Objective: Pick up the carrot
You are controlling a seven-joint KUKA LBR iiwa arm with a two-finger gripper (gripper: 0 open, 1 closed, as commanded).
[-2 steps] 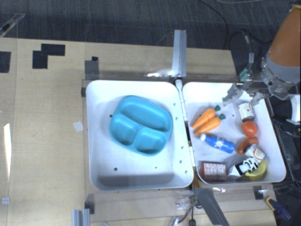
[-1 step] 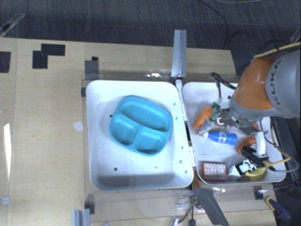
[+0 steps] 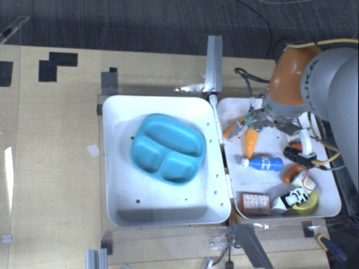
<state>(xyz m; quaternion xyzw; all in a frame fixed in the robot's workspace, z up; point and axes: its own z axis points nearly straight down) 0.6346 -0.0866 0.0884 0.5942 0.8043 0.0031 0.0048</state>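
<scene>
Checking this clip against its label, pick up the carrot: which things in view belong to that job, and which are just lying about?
Belongs to the job:
- carrot, in the right bin
- gripper, just above the carrot's top end

Lying about:
- blue bottle
- brown packet
- blue divided plate, in the left bin

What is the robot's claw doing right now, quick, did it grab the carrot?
Gripper: right above the carrot in the right bin; whether it grips the carrot cannot be told.
</scene>
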